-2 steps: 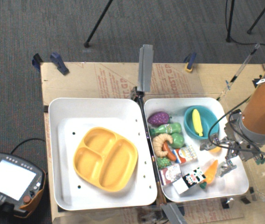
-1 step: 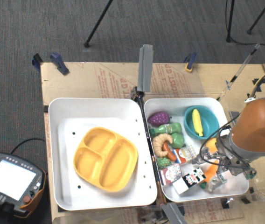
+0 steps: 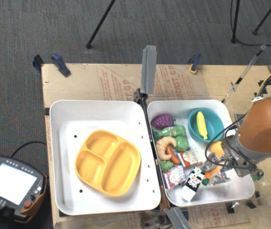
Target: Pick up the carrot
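A small orange piece that looks like the carrot [image 3: 208, 174] lies in the right bin [image 3: 240, 191], near its front right. It sits just under the tip of my gripper [image 3: 215, 171]. The gripper is low inside the bin, reaching in from the right below the arm's orange band [image 3: 263, 123]. The wrist and cables hide most of the carrot and the contact. A black-and-white carton [image 3: 192, 180] lies right against the carrot on its left.
The right bin is crowded: purple grapes [image 3: 163, 121], green vegetables [image 3: 176, 132], a tan croissant [image 3: 165, 147], a red sausage [image 3: 174, 156], an orange fruit [image 3: 216, 148], and a teal bowl [image 3: 213, 132] holding a yellow piece [image 3: 201, 124]. The left bin [image 3: 64, 128] holds a yellow divided plate [image 3: 108, 162].
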Robot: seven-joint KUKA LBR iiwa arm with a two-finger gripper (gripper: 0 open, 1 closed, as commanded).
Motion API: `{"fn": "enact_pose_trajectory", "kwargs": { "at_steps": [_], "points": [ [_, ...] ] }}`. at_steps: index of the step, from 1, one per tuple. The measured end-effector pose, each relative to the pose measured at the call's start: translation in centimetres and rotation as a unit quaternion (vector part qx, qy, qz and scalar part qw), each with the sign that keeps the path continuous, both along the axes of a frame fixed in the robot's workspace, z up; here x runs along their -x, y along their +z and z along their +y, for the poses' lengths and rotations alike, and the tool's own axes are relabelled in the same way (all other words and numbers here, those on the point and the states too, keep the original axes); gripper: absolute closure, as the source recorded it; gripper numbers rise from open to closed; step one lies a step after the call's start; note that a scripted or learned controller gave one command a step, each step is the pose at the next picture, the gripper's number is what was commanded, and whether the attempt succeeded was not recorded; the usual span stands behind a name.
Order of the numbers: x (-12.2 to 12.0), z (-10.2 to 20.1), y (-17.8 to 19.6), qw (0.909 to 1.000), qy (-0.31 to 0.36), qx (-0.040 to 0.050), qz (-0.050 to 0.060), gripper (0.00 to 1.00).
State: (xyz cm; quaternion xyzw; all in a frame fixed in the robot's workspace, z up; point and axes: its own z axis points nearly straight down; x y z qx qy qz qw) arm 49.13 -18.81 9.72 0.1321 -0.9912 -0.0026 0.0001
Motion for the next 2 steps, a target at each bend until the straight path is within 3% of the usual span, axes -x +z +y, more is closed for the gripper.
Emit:
{"fn": "enact_pose_trajectory", "kwargs": {
  "at_steps": [1, 2],
  "points": [
    [0.5, 4.9, 8.4, 0.9997, 0.026, 0.0023, -0.004, 1.00],
    [-1.7, 14.6, 14.5, 1.0000, 0.000, 0.0008, -0.003, 1.00]
  ]
}}
